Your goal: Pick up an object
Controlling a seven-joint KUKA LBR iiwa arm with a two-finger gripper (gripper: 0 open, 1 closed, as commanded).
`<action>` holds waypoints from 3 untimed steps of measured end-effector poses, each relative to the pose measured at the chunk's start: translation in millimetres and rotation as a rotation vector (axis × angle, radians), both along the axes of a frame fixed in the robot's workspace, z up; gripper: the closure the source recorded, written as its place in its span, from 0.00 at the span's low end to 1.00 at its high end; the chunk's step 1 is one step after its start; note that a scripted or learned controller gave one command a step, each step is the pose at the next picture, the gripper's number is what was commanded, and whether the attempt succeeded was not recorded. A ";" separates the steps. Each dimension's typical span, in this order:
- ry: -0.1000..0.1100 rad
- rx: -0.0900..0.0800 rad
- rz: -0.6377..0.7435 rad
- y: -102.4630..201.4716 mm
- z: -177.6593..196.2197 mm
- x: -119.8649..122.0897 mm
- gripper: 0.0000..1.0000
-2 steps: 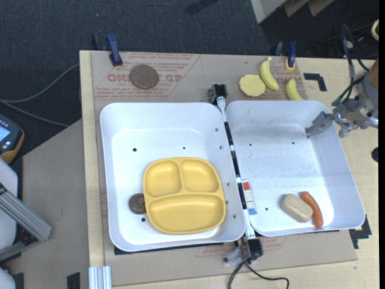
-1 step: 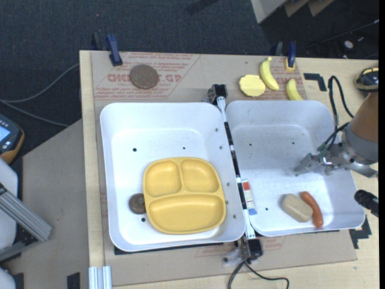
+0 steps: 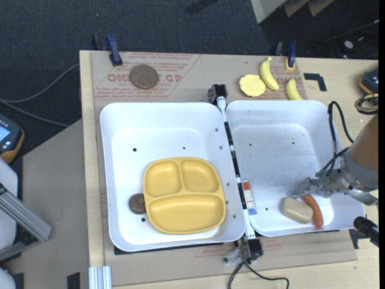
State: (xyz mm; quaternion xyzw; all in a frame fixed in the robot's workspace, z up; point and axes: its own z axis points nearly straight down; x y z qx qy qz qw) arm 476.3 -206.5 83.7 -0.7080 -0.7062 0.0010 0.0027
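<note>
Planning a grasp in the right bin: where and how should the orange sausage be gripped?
Grip the orange sausage across its narrow middle, coming from above. It lies flat and slanted, with the beige piece close on its left, so the fingers should close across its width.

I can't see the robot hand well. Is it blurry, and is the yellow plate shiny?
In the camera view the gripper looks soft and smeared beside the sausage; the yellow plate is sharp, with only faint sheen; lighting is even, shadows weak.
</note>
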 end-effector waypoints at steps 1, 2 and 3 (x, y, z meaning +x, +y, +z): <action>-0.007 -0.004 0.002 -0.7 11.0 3.1 1.00; -0.010 -0.002 0.011 56.3 22.2 46.6 1.00; -0.018 -0.001 0.014 130.5 106.5 92.8 1.00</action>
